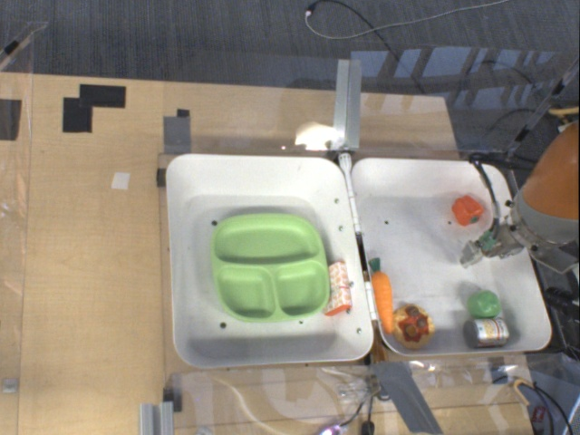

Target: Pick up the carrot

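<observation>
Orange carrot (383, 301) at right bin's (426, 179) left wall; jaws (478, 248) well apart, state unclear.

Grey arm with orange band (555, 184) reaching in from right edge, wrist angling down and leftward. Gripper (473, 254) hanging low at arm's tip, pointing left, with nothing visibly between its parts.

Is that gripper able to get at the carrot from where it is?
Probably yes. The carrot lies uncovered by the right bin's left wall, and bare floor separates it from the gripper. The wall and pizza crowd it.
</observation>
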You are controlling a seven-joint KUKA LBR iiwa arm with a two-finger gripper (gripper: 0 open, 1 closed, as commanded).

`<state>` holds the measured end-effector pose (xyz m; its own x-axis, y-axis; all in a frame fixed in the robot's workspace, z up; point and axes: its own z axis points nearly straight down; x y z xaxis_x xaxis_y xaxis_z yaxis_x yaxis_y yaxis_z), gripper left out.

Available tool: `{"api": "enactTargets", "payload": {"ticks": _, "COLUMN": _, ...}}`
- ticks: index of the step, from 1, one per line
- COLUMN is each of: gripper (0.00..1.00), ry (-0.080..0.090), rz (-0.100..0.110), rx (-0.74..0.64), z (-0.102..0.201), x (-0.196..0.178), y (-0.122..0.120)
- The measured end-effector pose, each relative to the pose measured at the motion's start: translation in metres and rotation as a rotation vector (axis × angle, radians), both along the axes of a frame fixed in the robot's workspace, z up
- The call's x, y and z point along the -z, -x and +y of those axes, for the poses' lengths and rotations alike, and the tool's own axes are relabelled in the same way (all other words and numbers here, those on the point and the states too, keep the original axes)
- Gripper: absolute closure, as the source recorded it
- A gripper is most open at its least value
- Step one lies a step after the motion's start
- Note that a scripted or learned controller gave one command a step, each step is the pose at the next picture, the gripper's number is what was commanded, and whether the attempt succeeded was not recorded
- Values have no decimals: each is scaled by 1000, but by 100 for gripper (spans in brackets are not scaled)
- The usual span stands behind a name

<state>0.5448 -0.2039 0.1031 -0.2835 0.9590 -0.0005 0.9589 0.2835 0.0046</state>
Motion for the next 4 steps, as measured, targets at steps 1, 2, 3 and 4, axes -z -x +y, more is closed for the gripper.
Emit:
{"api": "enactTargets", "payload": {"ticks": 1, "gripper": 100, "ry": 3, "rz": -14, "rx": 372, "z": 69, "x": 13, "y": 13}}
{"api": "enactTargets", "payload": {"ticks": 2, "gripper": 100, "ry": -1, "rz": -20, "rx": 625, "z": 90, "x": 13, "y": 25}}
{"api": "enactTargets", "payload": {"ticks": 3, "gripper": 100, "ry": -8, "rz": -22, "rx": 936, "z": 109, "x": 12, "y": 49}}
{"api": "enactTargets", "payload": {"ticks": 4, "gripper": 100, "ry": 1, "rz": -22, "rx": 782, "z": 113, "x": 12, "y": 51}}
